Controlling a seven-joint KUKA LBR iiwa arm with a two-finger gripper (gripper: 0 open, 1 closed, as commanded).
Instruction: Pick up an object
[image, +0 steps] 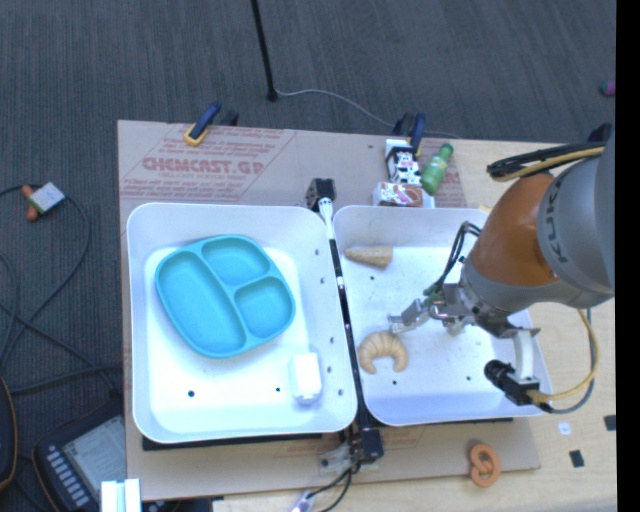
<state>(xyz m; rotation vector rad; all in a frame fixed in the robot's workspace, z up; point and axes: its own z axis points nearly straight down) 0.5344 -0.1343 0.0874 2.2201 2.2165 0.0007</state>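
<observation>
You are at the approach step: the claw (412, 318) hangs low inside the right bin (440, 400), just beside the croissant (383, 351), on its upper right side, and nothing sits between its fingers. How the claw stands, apart or together, you cannot tell from this slanted view; the metal tip is small and blurs against the white floor of the bin.

Taking the croissant as your landmark: it lies on the bin floor, close to the wall shared with the left bin (180, 420). The bread roll (367, 257) lies well above it, near the far wall of the same bin. The blue divided plate (226, 293) lies off to its left in the other bin, with a small white block (305, 377) between plate and croissant, just across the shared wall.

Your likeliest target, judging by nearness, is the croissant. The next move calls for a short shift down-left so the claw centres over the croissant's body, then a descent until the fingers straddle it before closing. Watch the bin wall on the croissant's left: there is little room there for a finger.

The croissant is tan, curved like a crescent with its horns pointing down, ridged across its back. It looks like a toy, probably light, and its rounded hump could slip from a shallow pinch
</observation>
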